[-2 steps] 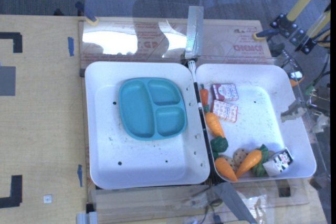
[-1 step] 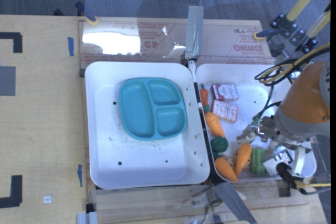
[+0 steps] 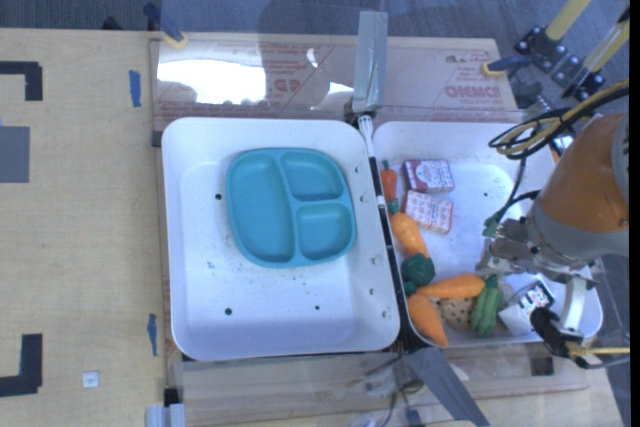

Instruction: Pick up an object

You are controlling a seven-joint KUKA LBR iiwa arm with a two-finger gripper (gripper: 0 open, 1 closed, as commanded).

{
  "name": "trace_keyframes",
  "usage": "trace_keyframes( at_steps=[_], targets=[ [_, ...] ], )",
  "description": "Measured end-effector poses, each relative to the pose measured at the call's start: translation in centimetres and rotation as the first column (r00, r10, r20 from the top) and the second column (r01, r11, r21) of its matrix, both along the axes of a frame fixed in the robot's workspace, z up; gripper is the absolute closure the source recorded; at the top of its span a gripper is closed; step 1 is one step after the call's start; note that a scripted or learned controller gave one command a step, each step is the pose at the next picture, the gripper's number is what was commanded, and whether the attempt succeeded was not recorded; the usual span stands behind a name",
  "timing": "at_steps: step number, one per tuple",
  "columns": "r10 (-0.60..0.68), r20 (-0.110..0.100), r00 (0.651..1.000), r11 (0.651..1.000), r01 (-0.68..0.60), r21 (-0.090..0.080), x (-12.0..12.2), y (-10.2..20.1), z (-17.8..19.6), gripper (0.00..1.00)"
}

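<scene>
Camera view shows the gripper [image 3: 512, 260] lowered into the right bin [image 3: 470, 177], near that bin's right edge and toward its near right corner; whether its fingers are spread or closed cannot be determined, and nothing can be confirmed in its grasp. The closest candidates lie just to the gripper's left and slightly nearer the bin's near edge: a green vegetable toy [image 3: 486, 305], long axis running roughly from far edge to near edge, and an orange carrot [image 3: 452, 287] lying crosswise, long axis parallel to the near edge, touching the green toy's upper end. A second carrot [image 3: 427, 317] sits in the near left corner. Two red-and-white packets [image 3: 429, 193] lie toward the far edge, well apart from the gripper. The left bin [image 3: 200, 215] carries a teal divided plate [image 3: 290, 205]. A short shift leftward would likely be needed to centre over the green toy.
</scene>
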State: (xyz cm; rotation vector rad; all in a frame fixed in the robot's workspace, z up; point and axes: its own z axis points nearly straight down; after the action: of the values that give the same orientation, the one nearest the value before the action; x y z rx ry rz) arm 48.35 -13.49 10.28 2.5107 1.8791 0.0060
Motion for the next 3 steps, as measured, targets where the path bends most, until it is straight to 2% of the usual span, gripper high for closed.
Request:
trace_keyframes(
  at_steps=[1, 2, 3],
  targets=[
    [0.0, -0.001, 1.0, 1.0, 0.0, 0.0, 0.0, 0.0, -0.1, 0.0],
    [0.23, 0.004, 0.973, 0.973, -0.23, -0.005, 0.0, 1.6, -1.5, 0.0],
    [0.305, -0.004, 0.952, 0.952, -0.305, 0.002, 7.7, 2.2, -0.1, 0.0]
  ],
)
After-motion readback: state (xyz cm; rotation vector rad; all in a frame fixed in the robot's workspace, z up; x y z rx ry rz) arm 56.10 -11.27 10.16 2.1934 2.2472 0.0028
